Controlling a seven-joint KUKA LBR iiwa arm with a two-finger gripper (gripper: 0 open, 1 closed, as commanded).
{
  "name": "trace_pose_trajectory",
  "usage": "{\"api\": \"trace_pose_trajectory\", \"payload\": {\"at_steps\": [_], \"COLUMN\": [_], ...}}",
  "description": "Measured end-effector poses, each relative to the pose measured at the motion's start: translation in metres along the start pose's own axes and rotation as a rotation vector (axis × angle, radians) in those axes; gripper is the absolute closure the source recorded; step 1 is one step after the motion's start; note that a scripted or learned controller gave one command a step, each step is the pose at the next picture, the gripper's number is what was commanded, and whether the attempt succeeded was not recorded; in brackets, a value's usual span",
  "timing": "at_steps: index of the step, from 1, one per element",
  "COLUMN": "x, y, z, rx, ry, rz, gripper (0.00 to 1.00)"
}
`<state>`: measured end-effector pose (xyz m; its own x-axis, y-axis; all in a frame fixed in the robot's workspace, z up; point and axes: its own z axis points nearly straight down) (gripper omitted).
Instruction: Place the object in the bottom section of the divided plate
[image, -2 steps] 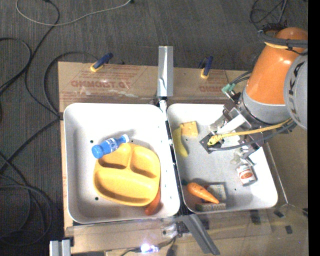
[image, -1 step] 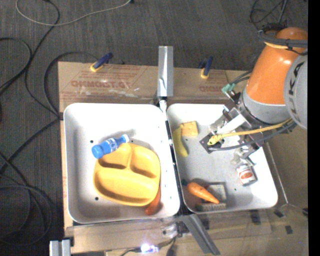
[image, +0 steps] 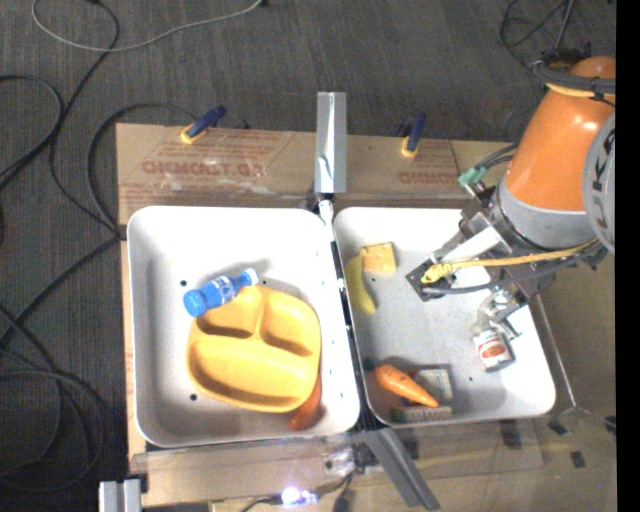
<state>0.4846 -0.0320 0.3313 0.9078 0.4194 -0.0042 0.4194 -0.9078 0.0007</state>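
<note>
My gripper (image: 496, 328) over right white bin (image: 455, 345), right at small white-and-red object (image: 490, 350); whether open or clamped, cannot tell. Yellow divided plastic plate (image: 255, 355) sits in left white bin (image: 160, 300), well apart.

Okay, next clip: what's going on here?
The arm reaches over the right bin, with its gripper just above a small white and red object. No grasp is visible. A banana and a carrot lie in the same bin. The yellow divided plate sits in the left bin, with a blue bottle by its upper-left rim.
</note>
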Motion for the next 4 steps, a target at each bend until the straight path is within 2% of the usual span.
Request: {"api": "trace_pose_trajectory", "payload": {"at_steps": [1,2,4], "x": [0.000,0.014,0.014], "y": [0.001,-0.002,-0.002], "z": [0.000,-0.007,-0.007], "rx": [-0.001,0.000,0.000], "ry": [0.000,-0.003,-0.002], "rz": [0.002,-0.106,-0.106], "gripper": [0.00,0.00,0.00]}}
